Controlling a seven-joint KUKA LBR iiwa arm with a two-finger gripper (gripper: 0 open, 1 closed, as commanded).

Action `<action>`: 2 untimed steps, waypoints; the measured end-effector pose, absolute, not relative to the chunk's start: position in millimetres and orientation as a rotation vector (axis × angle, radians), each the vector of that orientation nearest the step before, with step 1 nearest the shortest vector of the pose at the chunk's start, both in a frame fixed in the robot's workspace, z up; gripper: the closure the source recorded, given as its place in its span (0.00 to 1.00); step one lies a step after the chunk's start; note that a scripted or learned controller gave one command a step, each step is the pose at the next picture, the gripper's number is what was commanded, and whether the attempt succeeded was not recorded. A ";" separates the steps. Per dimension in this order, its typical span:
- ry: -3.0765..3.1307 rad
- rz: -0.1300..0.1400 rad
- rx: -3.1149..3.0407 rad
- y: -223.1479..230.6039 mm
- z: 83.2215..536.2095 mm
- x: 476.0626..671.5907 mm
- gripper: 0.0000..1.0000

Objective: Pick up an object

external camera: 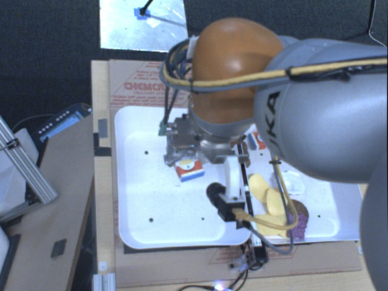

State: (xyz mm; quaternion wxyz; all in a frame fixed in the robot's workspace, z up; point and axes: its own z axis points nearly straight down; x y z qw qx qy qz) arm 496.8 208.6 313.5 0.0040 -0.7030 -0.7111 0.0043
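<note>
End effector (182, 153) above small box (190, 171), cardboard (136, 83) reading "CHEMC"

I see even overhead light; glare on the foil sheet (143, 15) and bin (142, 190). Arm (315, 108) is close and soft-focused; overall grainy.

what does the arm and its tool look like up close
The arm is smooth grey with a rounded orange band above the wrist and dark lettering on its side. Yellow and dark cables loop around it. The tool is a grey metal block.
</note>
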 end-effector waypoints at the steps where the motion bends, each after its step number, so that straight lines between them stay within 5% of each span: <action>1: -2.233 -0.022 -2.214 236.3 429.8 496.1 1.00; 2: -2.223 -0.010 -2.225 233.3 458.1 561.7 1.00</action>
